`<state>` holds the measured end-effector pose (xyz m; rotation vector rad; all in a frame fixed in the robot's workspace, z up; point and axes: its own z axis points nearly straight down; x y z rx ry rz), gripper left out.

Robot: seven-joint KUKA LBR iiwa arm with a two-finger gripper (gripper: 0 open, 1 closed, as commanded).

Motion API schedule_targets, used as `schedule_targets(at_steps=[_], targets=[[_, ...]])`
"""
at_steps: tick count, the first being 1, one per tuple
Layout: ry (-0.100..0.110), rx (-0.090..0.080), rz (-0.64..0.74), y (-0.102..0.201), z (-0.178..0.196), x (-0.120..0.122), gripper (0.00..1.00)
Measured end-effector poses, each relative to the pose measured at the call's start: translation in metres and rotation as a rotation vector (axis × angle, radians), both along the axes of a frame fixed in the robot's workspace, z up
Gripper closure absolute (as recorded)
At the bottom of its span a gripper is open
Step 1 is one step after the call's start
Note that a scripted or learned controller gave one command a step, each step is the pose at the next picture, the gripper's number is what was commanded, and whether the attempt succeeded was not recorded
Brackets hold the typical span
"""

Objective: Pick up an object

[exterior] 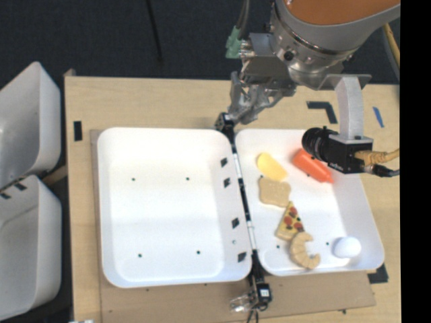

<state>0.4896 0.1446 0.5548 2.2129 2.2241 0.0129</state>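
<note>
Bins sit side by side on the wooden bench: the left bin and the right bin, which holds all the loose things. A yellow piece lies toward the far left of the right bin, with a slice of toast just near of it. Nearer still come a pizza slice and then a croissant, the two close together, perhaps touching. A white ball rests at the near right corner, and an orange carrot lies toward the far right, partly under a black device mounted over that bin.

The arm comes in from the upper right. Its gripper hangs above the far end of the seam between the two bins, well apart from every item. The fingers are small and dark against the rim, so I cannot tell how far they are parted; nothing shows between them.
</note>
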Motion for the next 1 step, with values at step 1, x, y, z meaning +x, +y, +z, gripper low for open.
schedule_targets(at_steps=[1], targets=[[0.007,-0.002,0.001,0.0393,-0.0037,-0.0001,1.00]])
